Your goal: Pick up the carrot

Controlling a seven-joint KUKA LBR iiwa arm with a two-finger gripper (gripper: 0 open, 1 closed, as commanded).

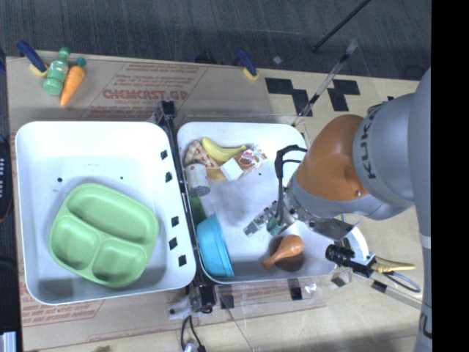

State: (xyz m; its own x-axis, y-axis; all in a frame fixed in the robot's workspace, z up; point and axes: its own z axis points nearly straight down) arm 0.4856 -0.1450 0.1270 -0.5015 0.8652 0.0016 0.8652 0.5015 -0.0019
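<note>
- Closest to the lens is the grey arm [396, 160] with its orange band, reaching in from the right over the right bin [242, 132] and hiding that bin's right wall.
- Its gripper [265, 222] hangs low over the right bin's floor, near the front wall. It is small and cluttered in the view, so I cannot tell whether it is open or closed, and nothing can be seen held in it.
- One orange-brown drumstick-shaped thing [284, 248] lies just beside the gripper, towards the front wall.
- One carrot [71, 84] lies outside both bins, on the printed bench top beyond the left bin's far corner. It is right beside one green toy bottle [55, 75] and well apart from the gripper, with bare bench to its right.
- Two blue clamps [31, 56] sit along the bench's back edge.
- One green three-part plate [102, 233] fills the front of the left bin [44, 134]; the back half of that floor is bare.
- One blue bowl [214, 246] leans on edge against the right bin's left wall.
- One banana [222, 151] and one can [196, 180] sit in the back-left cluster, among packets too jumbled to make out.
- Bare floor lies between that cluster and the gripper.
</note>
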